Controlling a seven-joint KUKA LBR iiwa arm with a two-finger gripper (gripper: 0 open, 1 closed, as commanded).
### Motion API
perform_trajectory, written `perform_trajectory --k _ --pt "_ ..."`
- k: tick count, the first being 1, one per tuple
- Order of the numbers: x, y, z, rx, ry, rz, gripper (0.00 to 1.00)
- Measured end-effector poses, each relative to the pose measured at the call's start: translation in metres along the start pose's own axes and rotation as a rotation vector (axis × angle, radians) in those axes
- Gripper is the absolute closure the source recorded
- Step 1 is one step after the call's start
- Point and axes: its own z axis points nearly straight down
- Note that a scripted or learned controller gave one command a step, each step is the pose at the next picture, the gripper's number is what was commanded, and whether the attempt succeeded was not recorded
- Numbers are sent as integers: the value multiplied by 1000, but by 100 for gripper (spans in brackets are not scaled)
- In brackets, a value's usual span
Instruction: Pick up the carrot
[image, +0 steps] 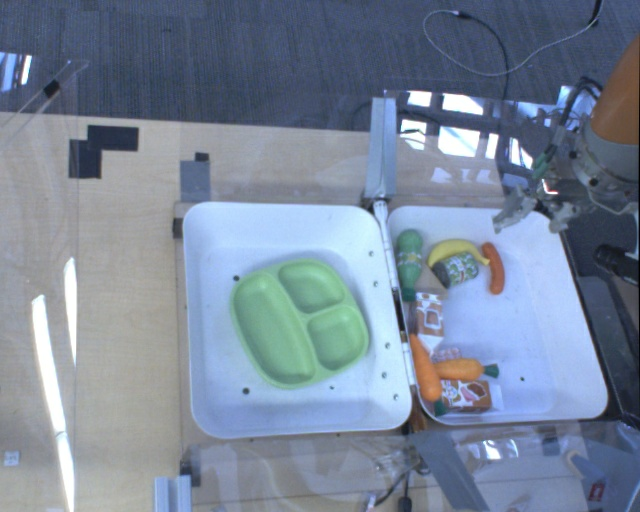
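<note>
Light wood bench (120, 300) under dark grey carpet, two shallow white bins side by side. Left bin (210, 400) holds a green divided plate (300, 322), three compartments. Right bin (560, 340) holds the toy food.

Arm enters from the upper right, orange band at the frame edge, wrist angled down-left. Gripper (522, 207) hangs over the right bin's far right corner, well apart from the items — fingers look spread and hold nothing.

Two carrot-like pieces near the right bin's front left corner. Carrot (424, 367) lies against the bin's left wall, long axis near-to-far with a slight slant, narrow end toward the far side, fatter end near the front. Plain orange, smooth, tapered. Second carrot (462, 369) lies crosswise just beside it, green stub pointing right, touching or nearly touching a small printed box (466, 396).

Farther back: green bottle (408, 258) by the left wall, banana (455, 250) curved over a dark can (460, 269), orange-red sausage (493, 268) to their right, a small carton (430, 315) between bottle and carrots.
</note>
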Motion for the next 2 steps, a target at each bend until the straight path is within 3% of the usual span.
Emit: perform_trajectory --k 1,2 --pt "-16 -34 116 1 0 123 0" --pt "-16 -77 124 1 1 -83 0"
